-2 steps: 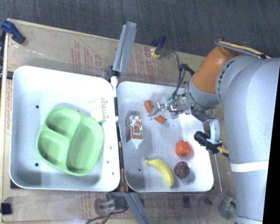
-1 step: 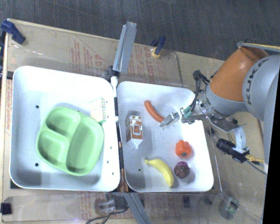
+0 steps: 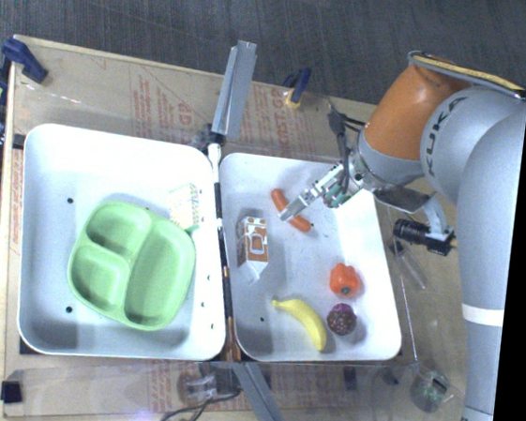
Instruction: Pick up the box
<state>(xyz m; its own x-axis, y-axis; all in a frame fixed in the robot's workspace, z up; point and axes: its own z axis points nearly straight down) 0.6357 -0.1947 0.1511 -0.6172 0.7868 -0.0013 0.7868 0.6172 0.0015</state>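
one box (image 3: 254, 242), one banana (image 3: 303, 320), one green tray (image 3: 132, 265); pincer (image 3: 293, 213) state impossible to tell

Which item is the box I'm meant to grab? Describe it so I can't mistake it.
Look in the right-hand white bin, along its left side near the wall shared with the other bin. The box lies there, a small white carton with orange-brown print. It is the only flat-sided item; its neighbours are rounded food pieces such as the banana.

Robotics lab, plywood bench (image 3: 116, 94) with clamps (image 3: 24, 57); two white bins (image 3: 35, 226), grey carpet (image 3: 126, 1)
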